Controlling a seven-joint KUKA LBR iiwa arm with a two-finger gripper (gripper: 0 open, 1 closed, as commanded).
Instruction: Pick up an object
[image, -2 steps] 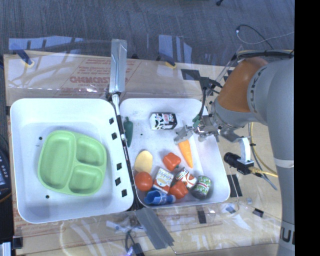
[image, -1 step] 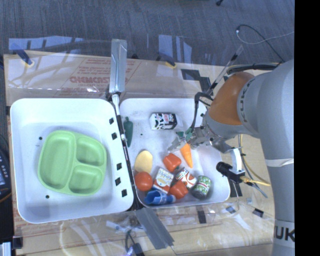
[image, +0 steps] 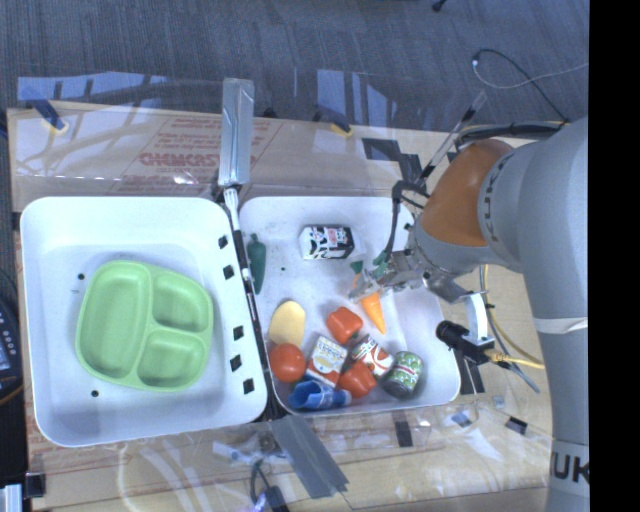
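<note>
With my gripper low in the right bin, whether parted or closed I cannot tell, I should settle squarely over the toy carrot just below it at frame centre-right before squeezing.

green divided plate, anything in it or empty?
Empty. The green divided plate lies flat in the left bin, and all three compartments show bare green; the toys sit in the right bin.
</note>
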